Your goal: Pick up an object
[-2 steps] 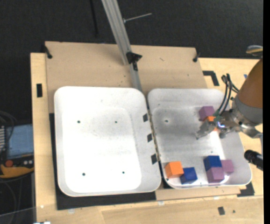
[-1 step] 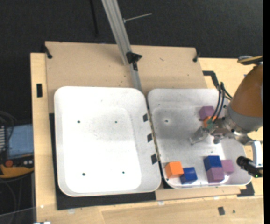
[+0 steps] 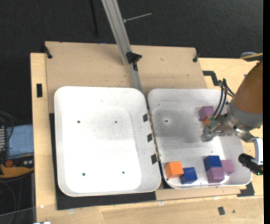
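Note:
My gripper hangs over the right part of the right bin, at the end of the grey arm with its orange band. A purple block lies just beyond it, close to the wrist; whether they touch is unclear. Along the bin's front edge sit an orange block, a small blue block, a larger blue block, a purple block and a pale purple block. The arm's body hides the bin's right rim.
The left bin lies beside the right one, with a row of black clips between them. A slanted metal pole rises behind the bins. A blue and orange device sits off the bench at the left.

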Motion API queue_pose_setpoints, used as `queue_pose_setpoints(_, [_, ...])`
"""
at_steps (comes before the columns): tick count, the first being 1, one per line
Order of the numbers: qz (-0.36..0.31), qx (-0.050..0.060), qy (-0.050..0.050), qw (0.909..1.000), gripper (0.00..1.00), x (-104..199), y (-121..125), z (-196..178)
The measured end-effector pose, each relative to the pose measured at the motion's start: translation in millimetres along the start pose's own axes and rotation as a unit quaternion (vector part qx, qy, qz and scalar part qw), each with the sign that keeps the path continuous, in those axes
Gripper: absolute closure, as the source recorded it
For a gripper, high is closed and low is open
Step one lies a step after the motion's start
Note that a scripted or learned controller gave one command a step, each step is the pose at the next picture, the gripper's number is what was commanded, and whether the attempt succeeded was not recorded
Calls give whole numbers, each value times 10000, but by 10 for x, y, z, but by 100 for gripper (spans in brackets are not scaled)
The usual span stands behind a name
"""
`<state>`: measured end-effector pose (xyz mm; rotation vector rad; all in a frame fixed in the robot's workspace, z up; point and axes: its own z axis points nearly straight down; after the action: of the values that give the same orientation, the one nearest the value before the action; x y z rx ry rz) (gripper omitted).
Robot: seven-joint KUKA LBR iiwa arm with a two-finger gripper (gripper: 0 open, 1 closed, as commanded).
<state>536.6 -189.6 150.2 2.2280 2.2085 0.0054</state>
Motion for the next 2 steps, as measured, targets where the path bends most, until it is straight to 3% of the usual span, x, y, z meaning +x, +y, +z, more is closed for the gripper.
queue_pose_setpoints(2, [-58,-8,-10,10000,100,-134,73,-1001])
